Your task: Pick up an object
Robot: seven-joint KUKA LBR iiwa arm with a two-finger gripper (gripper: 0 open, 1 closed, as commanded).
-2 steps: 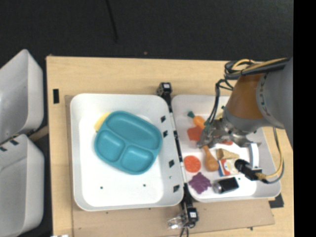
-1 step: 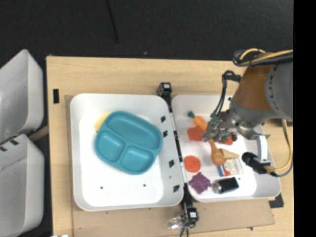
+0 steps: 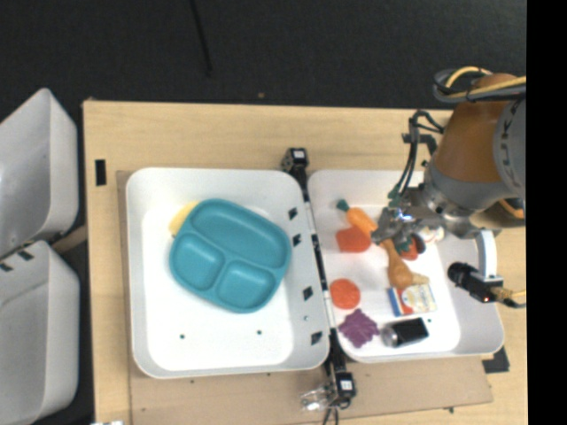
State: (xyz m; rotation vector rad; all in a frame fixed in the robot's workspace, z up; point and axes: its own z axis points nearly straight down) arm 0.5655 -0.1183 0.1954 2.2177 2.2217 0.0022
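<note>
The grey arm's two-finger gripper (image 3: 396, 229) hangs low over the right white bin (image 3: 461, 326), in the right half of the frame; whether it is apart or together I cannot tell. The likeliest target, a tan drumstick-shaped toy (image 3: 400, 269), lies just below it toward the frame's bottom, its long axis running up-down with a slight slant. A small orange carrot-like piece (image 3: 358, 219) lies just left of the gripper. The left bin holds a teal compartment tray (image 3: 230, 255).

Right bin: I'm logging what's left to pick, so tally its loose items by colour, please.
Orange: 3
Purple: 1
Black: 1
Tan: 1
White and blue: 1
Total: 7
</note>
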